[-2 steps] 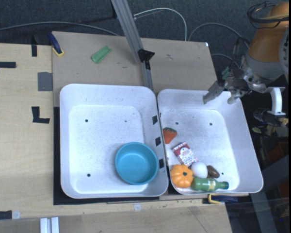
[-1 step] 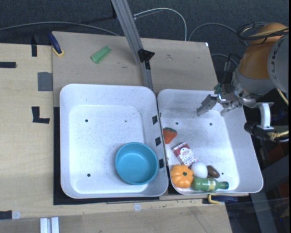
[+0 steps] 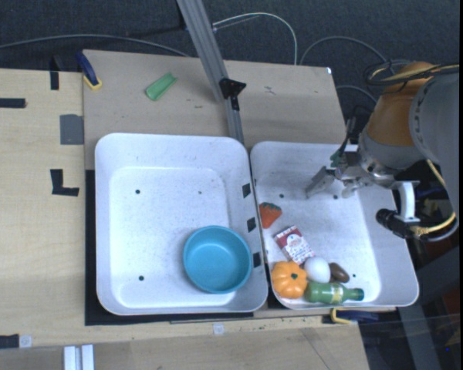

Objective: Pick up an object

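Observation:
My gripper [image 3: 333, 188] hangs over the upper part of the right bin [image 3: 386, 272], fingers spread and nothing between them. Below it, in the same bin, lie a red strawberry-like piece [image 3: 270, 214] by the left wall and a red and white carton [image 3: 295, 245]. At the bin's front edge are an orange pumpkin [image 3: 288, 279], a white egg [image 3: 318, 270], a small brown piece [image 3: 339, 272] and a green bottle [image 3: 332, 292] on its side. The left bin [image 3: 139, 160] holds a blue bowl [image 3: 216, 258] at its front right.
A grey slanted pole [image 3: 208, 45] ends in a black clamp at the bins' shared back corner. A green block [image 3: 160, 86] lies on the bench behind the left bin, and a blue and yellow clamp [image 3: 89, 72] sits at the board's corner. Cables run behind the bench.

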Robot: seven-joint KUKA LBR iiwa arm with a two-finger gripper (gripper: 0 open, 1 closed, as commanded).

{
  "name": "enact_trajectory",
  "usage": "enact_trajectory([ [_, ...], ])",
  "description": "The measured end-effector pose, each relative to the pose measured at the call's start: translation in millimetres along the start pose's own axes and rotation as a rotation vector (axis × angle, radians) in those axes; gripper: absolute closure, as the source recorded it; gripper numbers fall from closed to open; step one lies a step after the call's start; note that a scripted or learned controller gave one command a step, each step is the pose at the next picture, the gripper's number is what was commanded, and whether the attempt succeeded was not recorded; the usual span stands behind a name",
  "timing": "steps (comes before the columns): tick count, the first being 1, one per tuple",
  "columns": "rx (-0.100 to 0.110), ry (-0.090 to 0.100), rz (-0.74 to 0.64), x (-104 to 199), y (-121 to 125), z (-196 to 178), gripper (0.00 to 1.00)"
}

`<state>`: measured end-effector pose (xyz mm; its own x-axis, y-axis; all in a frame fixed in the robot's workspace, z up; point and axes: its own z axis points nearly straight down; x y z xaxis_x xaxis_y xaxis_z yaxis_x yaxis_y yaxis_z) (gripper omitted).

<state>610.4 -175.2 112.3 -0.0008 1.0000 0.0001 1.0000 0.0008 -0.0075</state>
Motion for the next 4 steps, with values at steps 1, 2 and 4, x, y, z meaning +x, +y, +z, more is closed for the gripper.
enact_trajectory([
  [1, -0.005, -0.001, -0.002, 1, 2, -14, 1.0],
  [2, -0.012, -0.002, -0.001, 0, 8, -76, 1.0],
  [4, -0.012, -0.001, -0.001, 2, 9, -187, 1.0],
])
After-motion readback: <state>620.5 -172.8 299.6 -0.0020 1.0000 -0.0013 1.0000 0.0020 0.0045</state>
